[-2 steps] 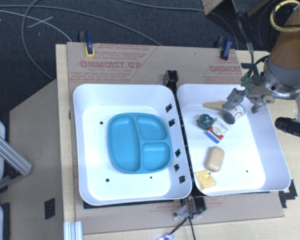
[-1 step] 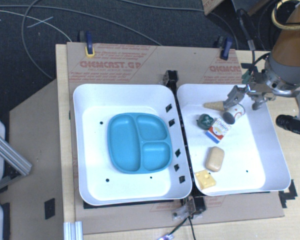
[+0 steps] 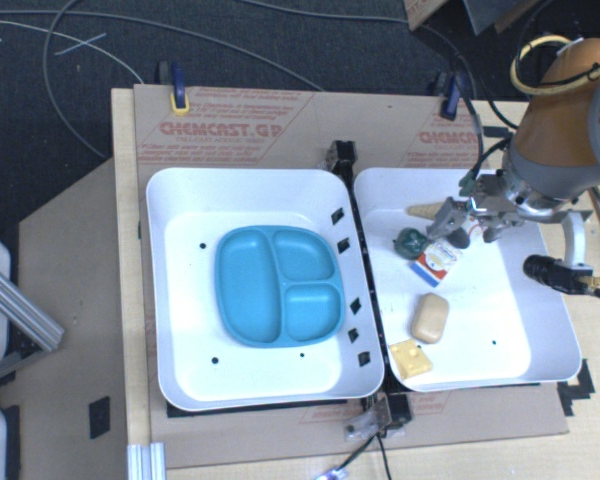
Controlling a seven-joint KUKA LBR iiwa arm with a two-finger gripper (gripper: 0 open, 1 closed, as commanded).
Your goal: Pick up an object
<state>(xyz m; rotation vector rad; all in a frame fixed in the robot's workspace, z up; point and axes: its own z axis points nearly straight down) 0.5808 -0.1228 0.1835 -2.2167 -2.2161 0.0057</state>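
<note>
Dark carpet with loose cables surrounds a cardboard-covered bench (image 3: 240,123) that carries two shallow white bins side by side. Taking the black divider (image 3: 358,268) between the bins as the landmark: to its left sits the left bin (image 3: 170,268), holding a blue tray (image 3: 278,286) with three compartments, lying flat near the bin's middle.

Just right of the divider is the right bin (image 3: 510,348), where the loose objects lie. Closest to the divider, at the bin's near corner, is a pale yellow block (image 3: 410,358). A little farther right and up from it lies a rounded tan object (image 3: 430,319), like a bar of soap. Above that is a small red, white and blue packet (image 3: 436,264), and just beside it, toward the divider, a dark green object (image 3: 411,240). A thin beige piece (image 3: 423,210) lies near the bin's far wall.

Reaching in from the right, the grey arm with its orange band (image 3: 565,78) lowers the gripper (image 3: 458,226) over the right bin, just above the packet and the green object. Whether its jaws are spread or closed cannot be told, and nothing visibly sits between them.
</note>
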